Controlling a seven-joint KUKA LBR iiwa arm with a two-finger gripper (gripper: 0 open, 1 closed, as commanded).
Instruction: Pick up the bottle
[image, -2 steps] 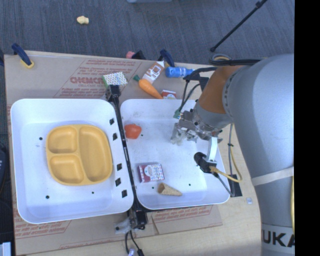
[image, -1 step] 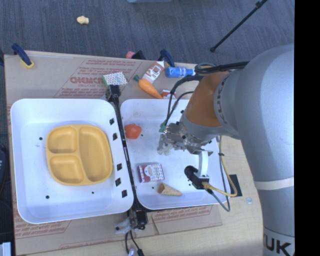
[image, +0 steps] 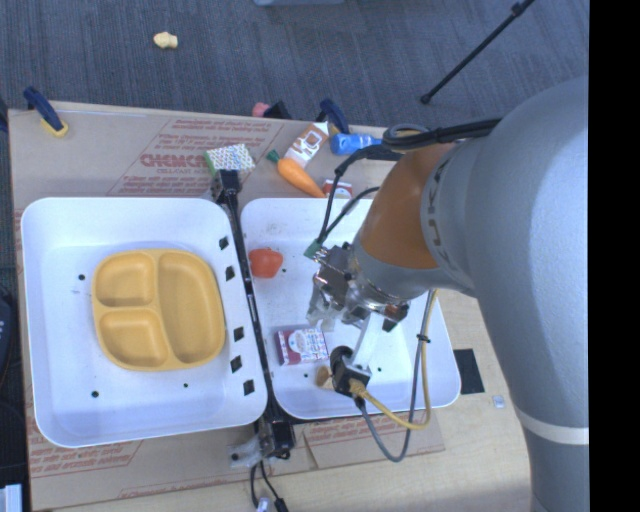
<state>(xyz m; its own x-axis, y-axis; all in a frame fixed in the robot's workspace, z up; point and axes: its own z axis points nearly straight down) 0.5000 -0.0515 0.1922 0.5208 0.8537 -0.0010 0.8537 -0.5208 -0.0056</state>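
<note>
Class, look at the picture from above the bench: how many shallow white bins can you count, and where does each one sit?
2. The left bin holds a yellow divided plate. The right bin lies beside it, under the arm, which hides part of it.

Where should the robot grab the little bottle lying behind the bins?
Probably across its middle, coming from straight above. The bottle lies on its side on the cardboard, so its narrow width is easy to span. Keep off the carrot close beside it.
</note>
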